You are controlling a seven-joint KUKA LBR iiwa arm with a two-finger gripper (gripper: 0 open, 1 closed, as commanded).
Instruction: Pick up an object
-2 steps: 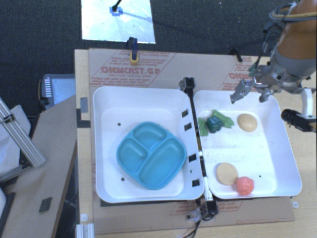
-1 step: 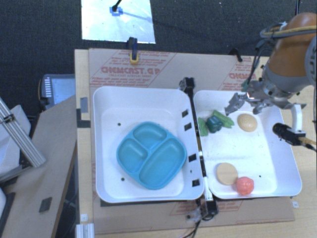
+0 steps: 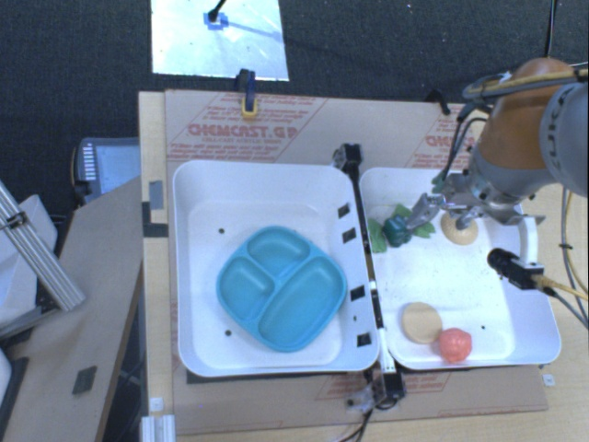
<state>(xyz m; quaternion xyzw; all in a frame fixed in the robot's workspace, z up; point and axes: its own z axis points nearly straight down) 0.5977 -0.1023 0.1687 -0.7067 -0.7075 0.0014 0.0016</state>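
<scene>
The right bin (image 3: 529,325) holds a green toy vegetable (image 3: 398,226) near its left wall, a pale tan round piece (image 3: 460,232) at the back, a tan disc (image 3: 421,321) and a pink ball (image 3: 454,343) at the front. My gripper (image 3: 448,212) hangs over the back of this bin, between the green toy and the pale round piece. Its fingers are spread open with nothing between them. One fingertip (image 3: 423,209) points toward the green toy. The pale round piece lies just under the other finger.
A blue divided plate (image 3: 281,288) lies in the left bin (image 3: 198,247). A black divider clip strip (image 3: 357,238) runs between the bins. A black cable fitting (image 3: 512,267) sticks out over the right bin's right side.
</scene>
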